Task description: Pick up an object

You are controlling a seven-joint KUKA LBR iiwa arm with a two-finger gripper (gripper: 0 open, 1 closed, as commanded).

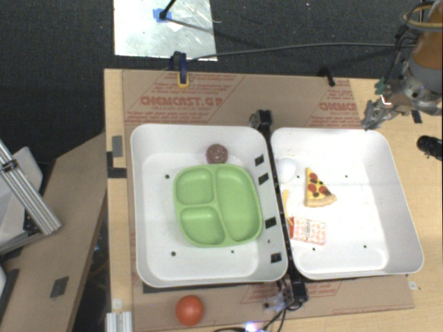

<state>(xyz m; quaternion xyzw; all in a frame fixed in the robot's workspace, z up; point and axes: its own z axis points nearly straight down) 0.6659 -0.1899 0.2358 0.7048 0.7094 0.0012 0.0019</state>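
A toy pizza slice (318, 187) lies in the right bin (387, 206), left of its middle. Below it rests a small red-and-white packet (307, 230). A thin yellow strip (284, 203) lies along that bin's left wall, with a pale white object (286, 167) above it. In the left bin (149, 185) a green divided tray (217, 205) sits, and a brown round piece (217, 153) lies just behind it. My gripper (374, 113) hangs above the right bin's far right corner, well away from every object.
A red ball (190, 309) sits on the bench in front of the left bin. A blue-and-yellow clamp (180, 68) holds the board's far edge. Black clips line the wall between the two bins. A metal rail (24, 192) stands at the left.
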